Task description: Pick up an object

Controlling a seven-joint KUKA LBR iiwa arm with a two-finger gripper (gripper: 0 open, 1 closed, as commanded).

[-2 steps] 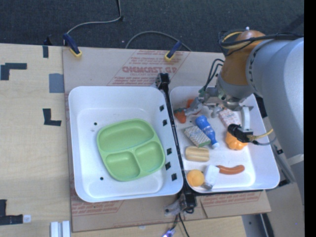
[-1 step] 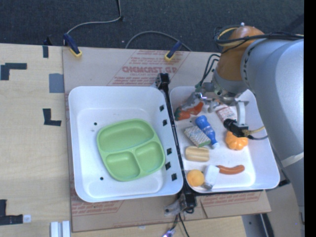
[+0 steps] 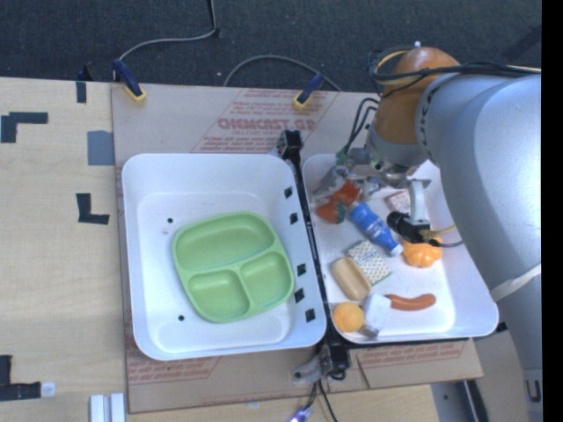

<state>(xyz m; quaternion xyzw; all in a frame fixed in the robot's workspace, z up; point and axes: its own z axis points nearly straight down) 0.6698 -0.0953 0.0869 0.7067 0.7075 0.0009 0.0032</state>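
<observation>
Two shallow white plastic bins sit side by side on the bench: the left bin (image 3: 141,236) carries a pale green divided plate (image 3: 233,265), and the right bin (image 3: 471,310) is crowded with small toys. The grey arm with its orange band (image 3: 413,86) reaches down into the far end of the right bin, where the gripper (image 3: 345,181) sits low among the objects, right at a small red-orange toy piece (image 3: 337,202) and just beside a blue plastic bottle with a white cap (image 3: 374,226). Whether the gripper is apart or together cannot be told here; wrist and cables crowd that spot. Other candidates lie nearer the front: a tan bread-roll toy (image 3: 349,277), an orange ball (image 3: 348,316), a red sausage (image 3: 411,301) and a yellow-orange fruit shape (image 3: 422,255). As a judgement, the pick is at the reaching stage: nothing is visibly lifted, every object rests in the bin, and the grasp and lift remain.
</observation>
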